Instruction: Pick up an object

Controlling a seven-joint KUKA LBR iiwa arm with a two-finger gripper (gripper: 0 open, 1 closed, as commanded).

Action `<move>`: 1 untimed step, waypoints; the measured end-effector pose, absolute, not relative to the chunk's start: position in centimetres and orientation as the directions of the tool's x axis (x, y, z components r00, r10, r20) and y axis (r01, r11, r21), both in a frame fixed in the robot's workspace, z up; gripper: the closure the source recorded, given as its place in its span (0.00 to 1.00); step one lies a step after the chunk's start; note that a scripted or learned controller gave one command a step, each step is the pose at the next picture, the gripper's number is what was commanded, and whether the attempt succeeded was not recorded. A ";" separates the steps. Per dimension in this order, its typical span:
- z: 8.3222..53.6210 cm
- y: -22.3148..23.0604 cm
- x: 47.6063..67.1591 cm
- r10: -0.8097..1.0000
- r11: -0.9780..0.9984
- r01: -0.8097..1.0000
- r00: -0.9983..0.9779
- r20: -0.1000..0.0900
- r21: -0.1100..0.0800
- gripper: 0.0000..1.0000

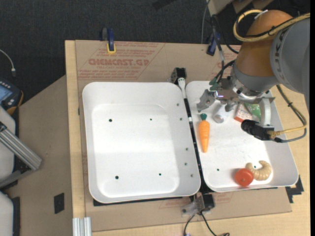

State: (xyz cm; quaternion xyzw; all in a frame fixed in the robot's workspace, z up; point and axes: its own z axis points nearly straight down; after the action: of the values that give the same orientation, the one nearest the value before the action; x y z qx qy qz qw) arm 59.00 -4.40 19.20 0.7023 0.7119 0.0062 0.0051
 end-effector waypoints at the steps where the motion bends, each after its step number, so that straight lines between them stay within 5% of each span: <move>1: 19.5 -5.2 58.5 1.000 0.002 1.000 -0.002 -0.001 0.003 1.00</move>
State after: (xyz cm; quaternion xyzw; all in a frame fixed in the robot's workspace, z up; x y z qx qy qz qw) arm 58.55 -5.20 19.52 0.7065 0.7077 0.0008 0.0016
